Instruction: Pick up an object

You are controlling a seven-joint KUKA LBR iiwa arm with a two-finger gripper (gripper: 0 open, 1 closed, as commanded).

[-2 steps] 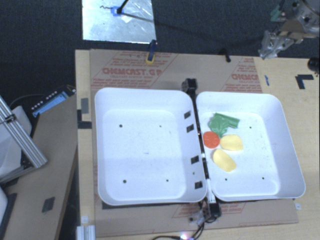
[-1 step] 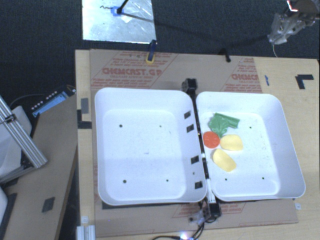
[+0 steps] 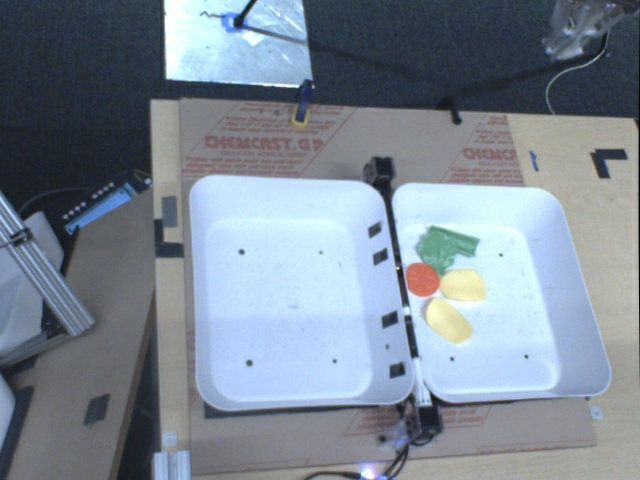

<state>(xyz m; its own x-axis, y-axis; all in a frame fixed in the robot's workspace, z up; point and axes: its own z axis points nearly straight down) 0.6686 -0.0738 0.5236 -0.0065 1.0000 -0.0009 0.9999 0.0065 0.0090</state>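
The right bin [image 3: 560,268] holds a small cluster near its left wall. A green leafy piece [image 3: 446,243] lies at the top of the cluster. Just below it sits a round orange-red object [image 3: 422,279], touching a yellow rounded object [image 3: 463,286] on its right. A second yellow oval [image 3: 449,320] lies below those two. My gripper [image 3: 578,20] is blurred at the top right corner of the view, above the dark floor, far from both bins and the objects.
The left bin [image 3: 290,288] stands beside the right one, joined by a black clip strip [image 3: 395,288]. Both rest on a cardboard sheet [image 3: 270,138]. A shiny foil square [image 3: 235,28] lies at the back. A metal frame [image 3: 40,278] stands at the left edge.
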